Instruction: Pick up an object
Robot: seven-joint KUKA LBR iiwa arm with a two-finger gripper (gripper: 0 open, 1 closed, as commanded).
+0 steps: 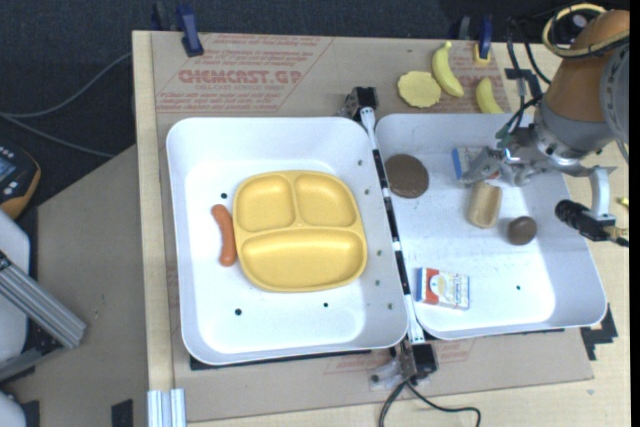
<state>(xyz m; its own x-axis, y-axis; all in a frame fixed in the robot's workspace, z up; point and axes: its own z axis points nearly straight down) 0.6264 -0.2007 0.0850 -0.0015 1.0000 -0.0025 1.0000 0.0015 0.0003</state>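
While poised over the far half of the right bin, hangs directly above the far end of the tan cylinder: pincer, carried by the arm entering from the right edge of the worktop. Pincer state: cannot tell from this angle whether released or clenched. Contact between pincer and tan cylinder: cannot tell either.

Right bin, contents:
- Tan cylinder, lying on its side near the bin's middle, towards the far edge.
- Brown ball, just beside the tan cylinder on the side of the right edge, apart from it.
- Brown disc, lying flat near the bin's left edge, close to the far-left corner.
- Small blue item, between brown disc and pincer, too small to identify.
- Red, white and blue packet, lying flat near the bin's near-left corner, well apart from the rest.

Left bin, contents:
- Yellow divided plate, three compartments, resting at the bin's centre.
- Orange sausage, lying just beside the plate's left rim, lengthwise along the bin's left edge.

Bare worktop, beyond the far edge of the right bin:
- Yellow round slice.
- Banana, just beside the slice, towards the far edge.
- Second banana, nearer the far-right corner, close to the arm.

Far edge of worktop: fitted with two blue clamps, one near each far corner.
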